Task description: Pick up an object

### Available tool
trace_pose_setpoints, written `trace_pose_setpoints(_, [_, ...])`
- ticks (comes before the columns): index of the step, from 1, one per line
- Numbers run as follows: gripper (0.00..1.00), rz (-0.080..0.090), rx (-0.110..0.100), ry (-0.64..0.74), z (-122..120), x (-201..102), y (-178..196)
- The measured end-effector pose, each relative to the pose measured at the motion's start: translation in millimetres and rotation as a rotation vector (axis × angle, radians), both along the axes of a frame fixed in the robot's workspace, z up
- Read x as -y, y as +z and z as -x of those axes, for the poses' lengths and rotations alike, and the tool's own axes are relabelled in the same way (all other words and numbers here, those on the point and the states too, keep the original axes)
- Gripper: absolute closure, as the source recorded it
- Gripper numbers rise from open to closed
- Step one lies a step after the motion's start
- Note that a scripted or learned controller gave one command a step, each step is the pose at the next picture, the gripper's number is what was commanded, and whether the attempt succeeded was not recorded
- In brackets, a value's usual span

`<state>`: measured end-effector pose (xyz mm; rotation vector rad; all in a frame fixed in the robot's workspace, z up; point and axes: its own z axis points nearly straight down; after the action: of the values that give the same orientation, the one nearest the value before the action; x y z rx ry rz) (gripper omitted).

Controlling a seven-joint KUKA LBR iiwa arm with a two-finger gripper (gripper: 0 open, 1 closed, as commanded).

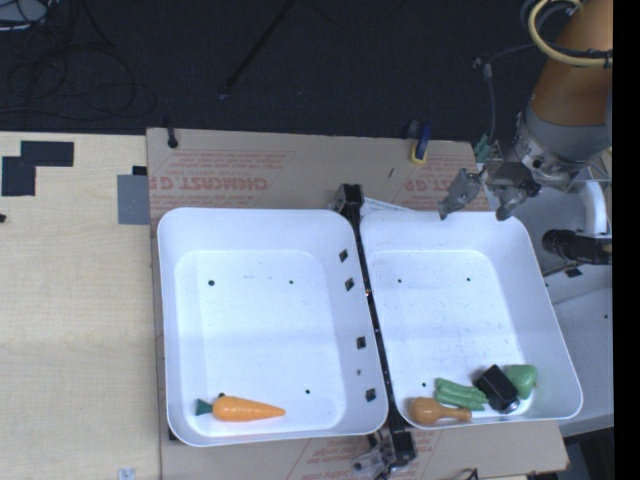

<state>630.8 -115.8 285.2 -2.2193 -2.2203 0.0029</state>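
Light wooden bench carries a brown cardboard sheet under 2 white bins. Dark floor behind holds loose cables.

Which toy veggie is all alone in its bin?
The orange carrot, lying by itself in the left bin. The green bean pod and the other toys huddle together in the right bin.
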Motion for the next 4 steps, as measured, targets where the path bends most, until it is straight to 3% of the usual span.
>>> trace_pose_setpoints(1, [0.0,0.001,0.015,0.005,-1.6,-38.5,126.7])
trace_pose_setpoints(2, [0.0,0.0,0.017,0.005,19.0,-80.9,260.2])
trace_pose_setpoints(3, [0.0,0.003,0.0,-0.004,-14.2,-31.1,251.4])
trace_pose_setpoints(4, [0.0,-0.001,-0.002,0.003,51.4,-74.7,252.8])
